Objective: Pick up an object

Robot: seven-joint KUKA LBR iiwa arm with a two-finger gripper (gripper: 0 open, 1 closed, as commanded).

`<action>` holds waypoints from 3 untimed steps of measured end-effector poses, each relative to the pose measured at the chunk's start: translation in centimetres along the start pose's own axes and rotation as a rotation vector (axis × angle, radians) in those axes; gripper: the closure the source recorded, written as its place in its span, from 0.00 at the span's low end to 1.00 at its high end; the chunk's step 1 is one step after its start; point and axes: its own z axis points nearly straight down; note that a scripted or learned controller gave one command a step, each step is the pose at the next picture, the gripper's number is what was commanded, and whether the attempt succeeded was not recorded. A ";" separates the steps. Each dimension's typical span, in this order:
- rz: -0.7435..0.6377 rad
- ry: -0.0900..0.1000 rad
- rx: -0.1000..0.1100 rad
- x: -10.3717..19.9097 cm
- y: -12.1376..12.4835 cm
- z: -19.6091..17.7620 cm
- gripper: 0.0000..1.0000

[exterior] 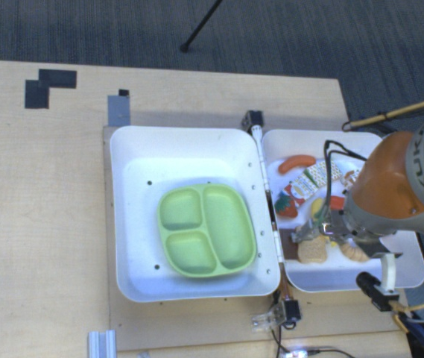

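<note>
i am low over the toys in the right bin, reaching for one; i cannot tell my grip, next i must lift.

Arm: cut off at the right edge; its orange band and wrist cover much of the right bin. Gripper: finger state unreadable. Small items beyond and beside gripper: too small and crowded to identify, several partly under the wrist.
</note>
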 end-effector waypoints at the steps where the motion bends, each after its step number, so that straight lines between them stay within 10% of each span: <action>1: -0.001 0.000 -0.007 0.0 0.3 -1.2 1.00; 2: 0.002 0.014 0.040 1.0 12.0 0.2 1.00; 3: -0.010 0.006 0.010 7.8 18.1 -9.6 1.00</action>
